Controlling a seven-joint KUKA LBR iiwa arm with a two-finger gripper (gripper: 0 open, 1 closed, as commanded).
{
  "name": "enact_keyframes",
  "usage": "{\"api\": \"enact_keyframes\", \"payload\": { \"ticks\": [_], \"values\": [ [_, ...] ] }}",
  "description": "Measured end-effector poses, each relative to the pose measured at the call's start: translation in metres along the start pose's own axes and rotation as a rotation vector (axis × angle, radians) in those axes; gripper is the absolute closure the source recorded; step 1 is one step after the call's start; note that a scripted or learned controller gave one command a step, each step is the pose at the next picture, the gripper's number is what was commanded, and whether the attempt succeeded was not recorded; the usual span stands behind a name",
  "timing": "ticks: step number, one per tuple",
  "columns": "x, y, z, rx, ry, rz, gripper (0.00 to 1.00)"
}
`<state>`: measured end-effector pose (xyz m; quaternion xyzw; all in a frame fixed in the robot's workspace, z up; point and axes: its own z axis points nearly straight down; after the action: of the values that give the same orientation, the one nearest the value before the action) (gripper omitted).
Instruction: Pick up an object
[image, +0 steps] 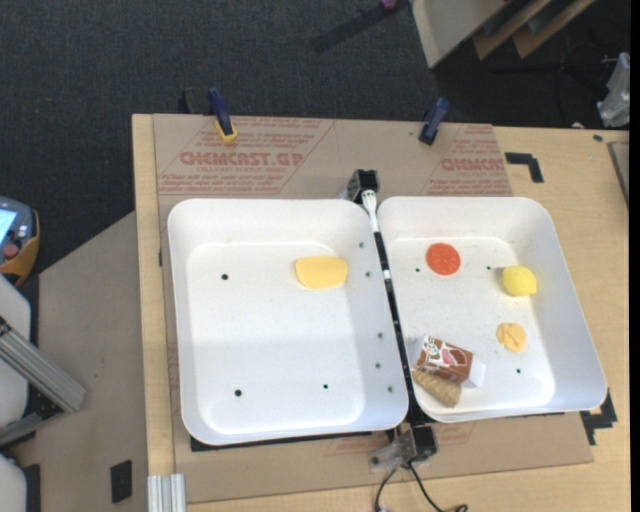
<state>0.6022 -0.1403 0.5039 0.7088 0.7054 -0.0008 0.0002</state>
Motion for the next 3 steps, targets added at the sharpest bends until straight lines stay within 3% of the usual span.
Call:
{"api": "enact_keyframes", "payload": {
  "ticks": [2,3],
  "values": [
    [-0.031,-0.035,-0.033,-0.007,-0.002,-0.003,1.00],
    [-0.059,-0.067,-0.032,0.000,0.001,-0.001,1.00]
  ]
}}
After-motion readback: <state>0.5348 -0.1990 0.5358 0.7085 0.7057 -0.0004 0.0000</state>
